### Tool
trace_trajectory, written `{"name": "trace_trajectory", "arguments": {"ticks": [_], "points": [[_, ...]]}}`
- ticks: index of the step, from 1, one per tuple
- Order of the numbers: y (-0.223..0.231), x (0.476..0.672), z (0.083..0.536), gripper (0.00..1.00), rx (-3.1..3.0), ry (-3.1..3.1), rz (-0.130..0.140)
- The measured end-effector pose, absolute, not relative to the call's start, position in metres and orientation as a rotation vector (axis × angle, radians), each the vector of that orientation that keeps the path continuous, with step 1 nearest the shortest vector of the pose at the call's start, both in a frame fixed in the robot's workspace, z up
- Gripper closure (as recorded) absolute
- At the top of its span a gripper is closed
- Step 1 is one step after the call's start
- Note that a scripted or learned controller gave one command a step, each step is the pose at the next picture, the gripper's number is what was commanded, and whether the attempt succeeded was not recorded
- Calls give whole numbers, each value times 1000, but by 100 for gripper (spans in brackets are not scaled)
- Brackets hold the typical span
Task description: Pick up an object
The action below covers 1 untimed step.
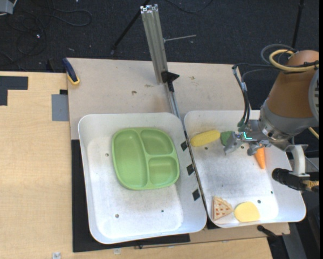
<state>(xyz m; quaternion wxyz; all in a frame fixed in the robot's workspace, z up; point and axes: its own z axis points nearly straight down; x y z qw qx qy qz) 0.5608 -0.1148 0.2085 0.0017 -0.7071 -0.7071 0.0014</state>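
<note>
You are looking down on a robotics lab bench, not a kitchen — though the props are kitchen toys. Two shallow white bins [96, 220] sit side by side on a plywood board, held by black clips along their shared edge. An aluminium extrusion post [155, 45] rises behind them, and loose black cables [53, 15] trail over the dark floor beyond. The grey arm with its orange band [293, 90] reaches in from your right. In the bins lie plastic play food — a corn cob [204, 138], a carrot [260, 157], a pizza slice [221, 208] — and a green divided plate [145, 158].
</note>
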Motion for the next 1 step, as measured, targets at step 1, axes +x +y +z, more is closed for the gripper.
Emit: {"name": "trace_trajectory", "arguments": {"ticks": [1], "points": [[-115,562,210,0,-2220,-2221,1]]}}
